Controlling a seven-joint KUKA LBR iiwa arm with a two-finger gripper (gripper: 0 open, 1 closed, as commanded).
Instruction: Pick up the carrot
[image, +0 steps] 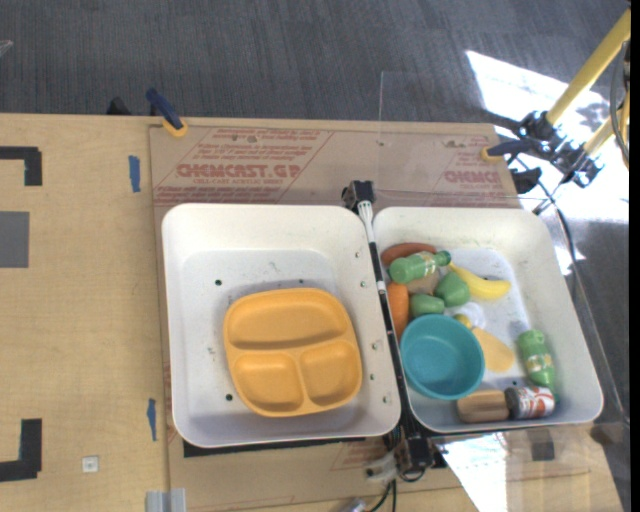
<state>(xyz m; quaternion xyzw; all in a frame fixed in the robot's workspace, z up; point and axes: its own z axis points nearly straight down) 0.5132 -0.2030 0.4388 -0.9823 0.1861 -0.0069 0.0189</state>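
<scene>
Camera view: carrot waiting at the right bin's left wall, no grasp yet.
Lying in the right shallow white plastic bin (560, 262), beside the left white bin (190, 300) bearing a yellow divided plastic tray (292, 350), the orange toy carrot (398, 306) is sitting wedged between the wall, a teal round bowl (440, 356) and green toy vegetables (440, 290); a narrow descent along the wall seems wisest. Whether the pincer is released or clenched, I cannot tell.

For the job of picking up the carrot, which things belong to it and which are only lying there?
Belongs to the job:
carrot
right bin

Only lying about:
teal bowl
banana
green bottle
yellow divided plate
left bin
</scene>
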